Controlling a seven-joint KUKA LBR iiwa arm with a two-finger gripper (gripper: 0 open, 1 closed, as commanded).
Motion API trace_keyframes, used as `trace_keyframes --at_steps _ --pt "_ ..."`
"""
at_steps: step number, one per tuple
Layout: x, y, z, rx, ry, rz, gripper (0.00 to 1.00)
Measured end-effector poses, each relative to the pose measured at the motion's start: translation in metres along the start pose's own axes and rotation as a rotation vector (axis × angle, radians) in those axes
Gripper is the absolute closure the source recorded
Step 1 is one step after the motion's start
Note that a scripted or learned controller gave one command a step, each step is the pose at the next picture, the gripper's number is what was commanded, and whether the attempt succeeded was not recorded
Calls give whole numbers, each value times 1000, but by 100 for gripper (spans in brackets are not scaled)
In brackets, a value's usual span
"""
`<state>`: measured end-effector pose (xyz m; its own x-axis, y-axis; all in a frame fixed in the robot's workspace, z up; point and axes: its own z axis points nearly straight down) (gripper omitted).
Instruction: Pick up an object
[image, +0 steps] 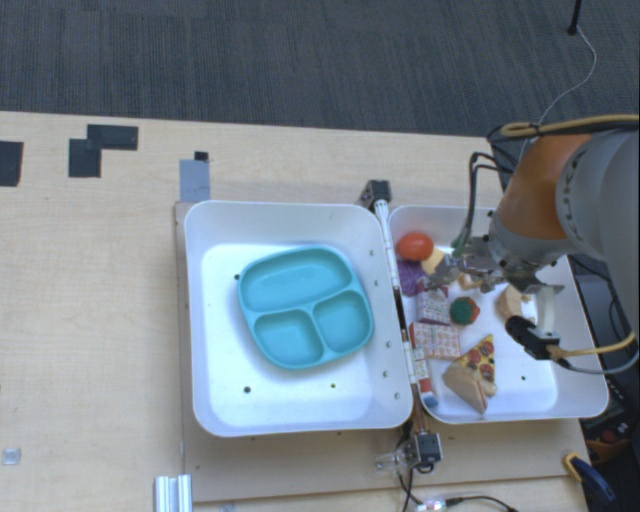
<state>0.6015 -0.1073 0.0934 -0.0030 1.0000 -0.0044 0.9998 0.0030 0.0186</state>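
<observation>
Starting at the far left, the pale wooden worktop (90, 330) is lying bare apart from some dark tape patches (100, 148) near its back edge. Moving right, the left bin (205, 400) is sitting with a teal divided plate (303, 305) inside it, three compartments showing, the plate turned at a slant and lying near the bin's middle.

Crossing the rims where the two bins are meeting, I am coming into the right bin (590, 400), and this is where everything worth picking is lying. A red tomato-like ball (414, 245) is resting near the back left corner. Just beside it, a small yellowish piece (433, 262) is lying, too small for me to name. Below those, a purple item (410, 279) is sitting against the left wall, and a printed card or packet (435, 340) is lying flat. A green ball (462, 311) is sitting just right of that packet. Toward the front, a pizza slice toy (476, 373) is lying with its point angled toward the bin's front edge.

My claw (478, 272) is hanging over the back middle of the right bin, just above the green ball and right of the yellowish piece. Whether it is gripping anything or standing apart, I cannot tell; my wrist is covering it. Behind it my grey arm (600, 190) with its orange band (535, 185) is reaching in from the right.
</observation>
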Motion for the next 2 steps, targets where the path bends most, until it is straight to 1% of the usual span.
trace_keyframes --at_steps 1,2 --pt "1 1 -11 -3 2 -2 100" --pt "-1 1 -11 -2 -1 -1 0"
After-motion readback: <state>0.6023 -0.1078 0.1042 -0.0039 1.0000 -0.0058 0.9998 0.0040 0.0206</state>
